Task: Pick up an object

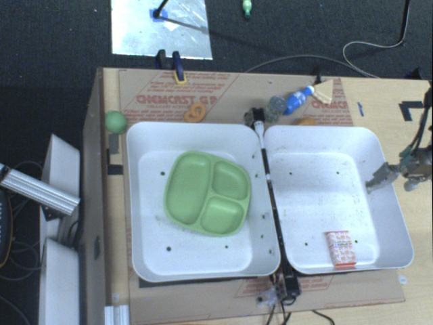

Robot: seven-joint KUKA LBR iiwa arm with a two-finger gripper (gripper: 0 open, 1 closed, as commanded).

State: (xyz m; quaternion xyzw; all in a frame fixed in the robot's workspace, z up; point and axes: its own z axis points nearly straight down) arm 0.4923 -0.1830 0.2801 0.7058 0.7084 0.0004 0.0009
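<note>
My gripper (387, 175) sits at the 3 o'clock edge of the right bin (318, 137), over the rim, low and slanted inward. Whether it is released or clenched I cannot tell; the tip is small and blurred here, and nothing is seen in its grasp

Candidate objects:
- small packet (340, 248), red and white, lying flat on the right bin floor toward 5 o'clock, just beside the front wall. Well apart from my gripper
- green divided plate (207, 193), lying flat in the middle of the left bin (145, 141), turned a little askew, three compartments up

Judgement: my position at the rim of the right bin makes the packet the likely target, being the sole item in that bin. It lies flat and thin, so a top-down pinch would have little to bite on; the nearby front wall may also crowd one side of the approach

The plate is broad and shallow; likely too wide to pinch except at its rim

Outside the bins at 12 o'clock, on the bench: a blue bottle (298, 100), an orange ring (196, 112); a green ball (115, 121) at 10 o'clock

Pick not yet begun
</note>
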